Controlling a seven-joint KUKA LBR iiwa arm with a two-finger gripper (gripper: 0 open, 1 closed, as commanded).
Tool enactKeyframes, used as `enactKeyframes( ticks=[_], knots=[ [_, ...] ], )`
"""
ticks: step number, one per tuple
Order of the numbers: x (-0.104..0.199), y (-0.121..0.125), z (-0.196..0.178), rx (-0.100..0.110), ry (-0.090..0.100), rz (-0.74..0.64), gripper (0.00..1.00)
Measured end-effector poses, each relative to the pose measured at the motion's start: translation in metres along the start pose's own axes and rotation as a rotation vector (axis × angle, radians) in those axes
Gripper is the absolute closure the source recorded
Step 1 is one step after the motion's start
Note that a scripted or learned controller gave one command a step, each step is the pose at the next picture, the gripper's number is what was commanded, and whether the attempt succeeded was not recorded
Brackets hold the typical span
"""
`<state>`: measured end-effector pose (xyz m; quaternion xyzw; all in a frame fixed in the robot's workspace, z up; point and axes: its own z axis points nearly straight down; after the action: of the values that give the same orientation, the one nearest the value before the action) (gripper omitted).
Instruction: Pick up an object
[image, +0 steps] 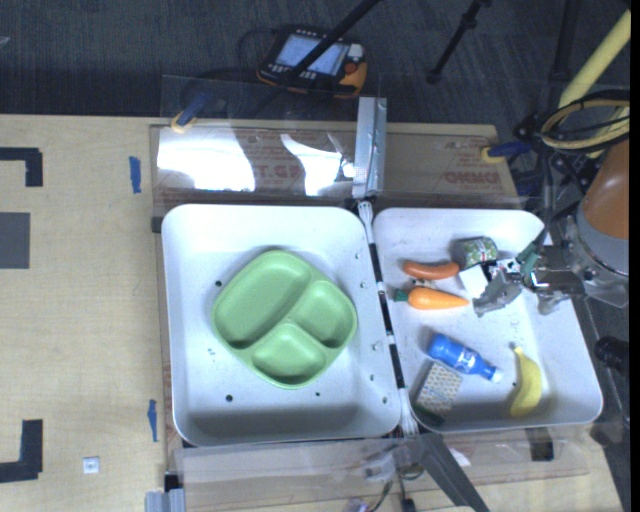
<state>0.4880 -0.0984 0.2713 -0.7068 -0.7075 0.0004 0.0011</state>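
Grey arm (600, 265), orange band (608, 200)

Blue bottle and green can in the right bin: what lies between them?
In the camera view, the carrot lies between the blue bottle and green can, beside the gripper.

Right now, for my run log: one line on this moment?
gripper: over right bin | near carrot | grasp: unclear | green tray: left bin

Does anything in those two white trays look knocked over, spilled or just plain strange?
Nothing looks spilled or broken. The blue bottle lies on its side in the right bin, among loosely scattered items: a banana, a carrot and a sausage. The green divided plate sits slightly askew in the left bin.
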Motion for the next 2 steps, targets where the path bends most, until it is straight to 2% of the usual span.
enactKeyframes(
  ticks=[1,2],
  knots=[
    [0.004,0.038,-0.023,-0.005,-0.001,0.18,0.0],
    [0.055,0.147,0.087,-0.003,-0.001,0.239,0.0]
  ],
)
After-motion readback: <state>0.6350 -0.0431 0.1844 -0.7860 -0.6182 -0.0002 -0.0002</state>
